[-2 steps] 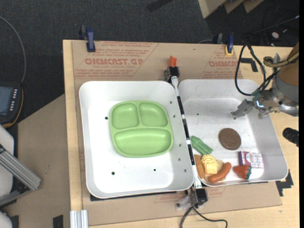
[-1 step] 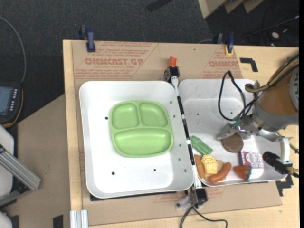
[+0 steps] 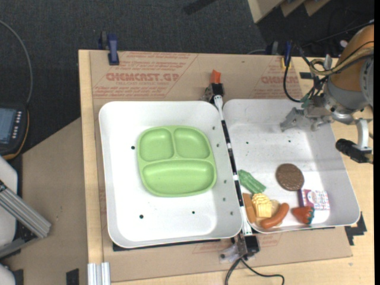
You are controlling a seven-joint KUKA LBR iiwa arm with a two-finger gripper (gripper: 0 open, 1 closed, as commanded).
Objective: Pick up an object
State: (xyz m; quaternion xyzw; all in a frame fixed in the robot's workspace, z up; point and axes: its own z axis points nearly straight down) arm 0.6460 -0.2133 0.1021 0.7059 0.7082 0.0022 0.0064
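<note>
At right bin's [image 3: 332, 153] near corner we see toy foods: corn [image 3: 262, 205], sausage [image 3: 274, 219], brown disc [image 3: 290, 176]. We judge them light, stiff, smooth plastic (sausage may roll); grip sausage across its mid-section. Pincer [image 3: 303, 119] hovers over bin's far end w/ nothing held; open or closed, we can't tell.

The gripper [image 3: 304, 119] hangs over the right bin's [image 3: 261, 114] far part. Nearer the camera from it lie a round disc [image 3: 290, 176], a small packet [image 3: 315, 199], and what may be toy corn [image 3: 262, 206] and a sausage [image 3: 275, 217]. Far to its left, a divided plate [image 3: 176, 160] sits in the left bin [image 3: 119, 159].
</note>
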